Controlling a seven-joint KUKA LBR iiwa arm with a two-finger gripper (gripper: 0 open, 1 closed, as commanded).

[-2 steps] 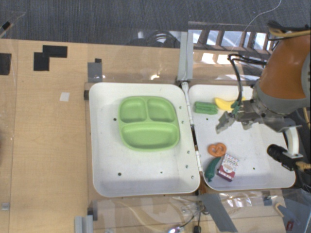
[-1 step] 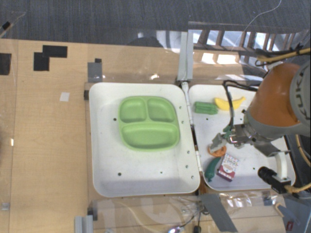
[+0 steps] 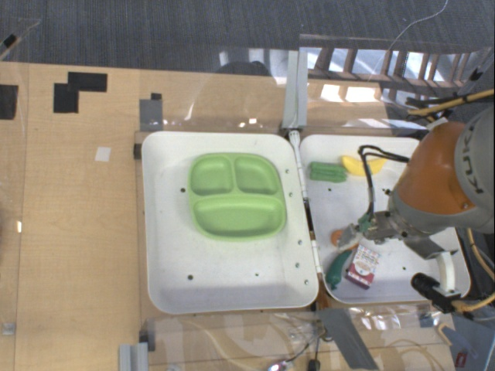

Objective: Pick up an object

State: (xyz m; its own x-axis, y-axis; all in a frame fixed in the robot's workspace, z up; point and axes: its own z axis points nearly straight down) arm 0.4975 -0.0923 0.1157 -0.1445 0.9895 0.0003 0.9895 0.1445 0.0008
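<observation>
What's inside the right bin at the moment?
The right bin holds a green block, a yellow piece, a red-and-white packet and a dark green item. The arm covers the rest.

A single fixed camera is looking down from above the bench (image 3: 69,230) at a slant, facing toward the dark floor (image 3: 193,14) that is lying beyond the far edge. It is sitting far enough back that it is taking in the left bin (image 3: 166,284) whole and most of the right bin (image 3: 329,199), which is running toward the frame's right side. The arm (image 3: 445,176) is reaching in from that right side, standing closer to the lens than the bins.
</observation>
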